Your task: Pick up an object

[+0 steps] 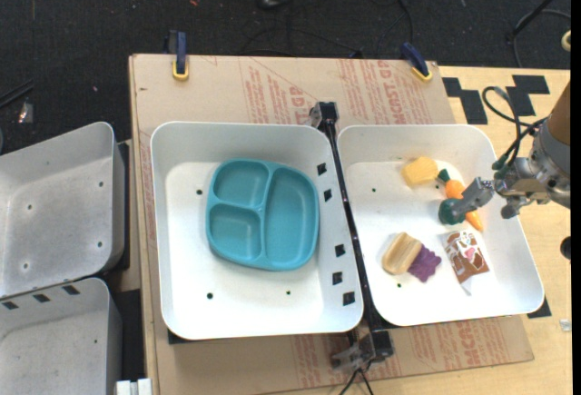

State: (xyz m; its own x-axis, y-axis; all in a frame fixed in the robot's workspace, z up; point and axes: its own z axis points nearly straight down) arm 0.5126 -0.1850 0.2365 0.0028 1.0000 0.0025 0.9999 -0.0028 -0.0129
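Nearest in the right bin [508, 289]: a brown snack packet [467, 256], a purple piece [424, 264] touching a tan block [400, 252]. Beyond, my gripper [472, 195] hangs over a dark green object [450, 211], partly covering orange pieces [472, 220]; my grip's state I cannot tell. Farthest, a yellow block [420, 171].

Your grey metal arm [552, 162] reaches in from the right edge. Its two-finger hand [472, 194] hangs low, pointing left.
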